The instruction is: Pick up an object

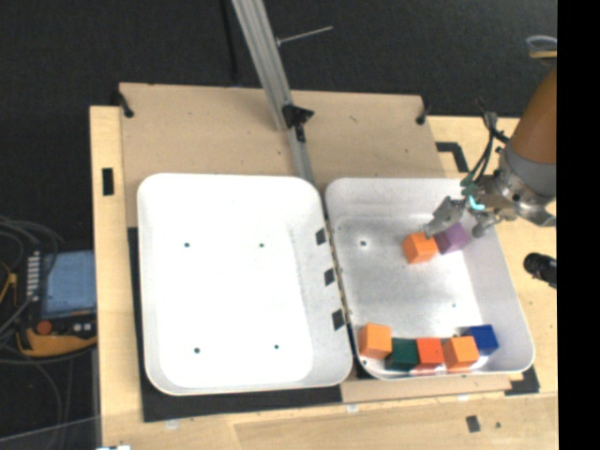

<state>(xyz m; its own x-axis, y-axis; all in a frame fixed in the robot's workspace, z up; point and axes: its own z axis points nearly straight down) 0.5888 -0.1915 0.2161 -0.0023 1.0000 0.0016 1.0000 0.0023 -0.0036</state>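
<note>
Purple block (454, 239), small, cube-shaped

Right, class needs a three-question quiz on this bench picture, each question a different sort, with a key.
1. True or false: the purple block lies in the left bin.
2. Which block lies right beside the purple one? A) orange block B) green block C) blue block
3. Fill in: the gripper hangs over the ____ bin.

Key: 1 false; 2 A; 3 right.
</note>
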